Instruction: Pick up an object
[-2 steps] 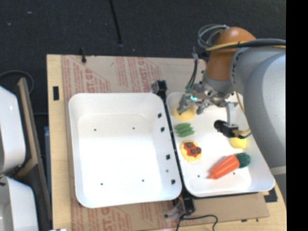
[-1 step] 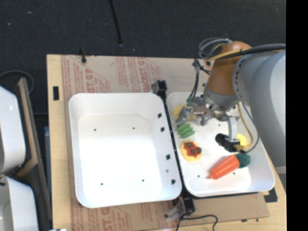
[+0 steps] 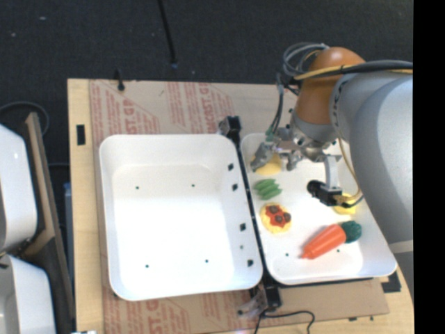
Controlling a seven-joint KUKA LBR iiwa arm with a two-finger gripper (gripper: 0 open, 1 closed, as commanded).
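Observation:
My gripper (image 3: 276, 158) is low over the far left corner of the right bin (image 3: 372, 256), its fingers spread apart. A pale yellow object (image 3: 272, 165) lies between and just under the fingertips, partly hidden by them, and is not lifted. Just in front of it lies a green leafy toy (image 3: 266, 188). Nearer still is a yellow round piece with red spots (image 3: 276, 218). An orange carrot with a green top (image 3: 327, 241) lies toward the bin's front right.
The left bin (image 3: 111, 186) stands beside the right one, with black clips (image 3: 240, 186) along their shared rim. Both rest on a cardboard sheet (image 3: 160, 110). The grey arm (image 3: 375, 131) covers the right bin's far right side.

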